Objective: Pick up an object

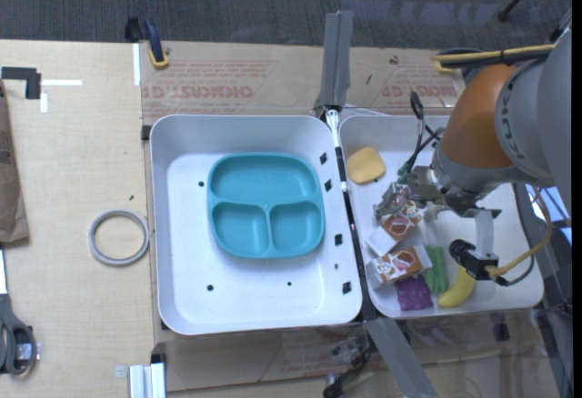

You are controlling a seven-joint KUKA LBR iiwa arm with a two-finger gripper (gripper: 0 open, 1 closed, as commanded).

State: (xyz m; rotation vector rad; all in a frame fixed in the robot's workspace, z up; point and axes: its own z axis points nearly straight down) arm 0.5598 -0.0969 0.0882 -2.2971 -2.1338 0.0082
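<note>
Overhead view of two white bins side by side, with positions given relative to the right bin (523,296). Along its near edge lie a banana (457,290), a green item (437,268) just left of the banana, and a purple item (414,293) left again. Just beyond these sits a snack packet (397,264), red and white, near the bin's left wall. A second small packet (399,225) lies farther in, directly at the gripper (406,196), which hangs low over the bin's middle; the packet appears to touch its tip from the near side, but whether the fingers are parted or closed on anything cannot be told. A yellow sponge-like block (366,164) rests at the bin's far left corner, apart from the gripper. The arm (496,128) enters over the bin's right and far side. The left bin (173,233), adjoining the right bin's left wall, holds a teal divided plate (266,205). Well left of both, a tape ring (119,236) lies on the bench (64,169).
</note>
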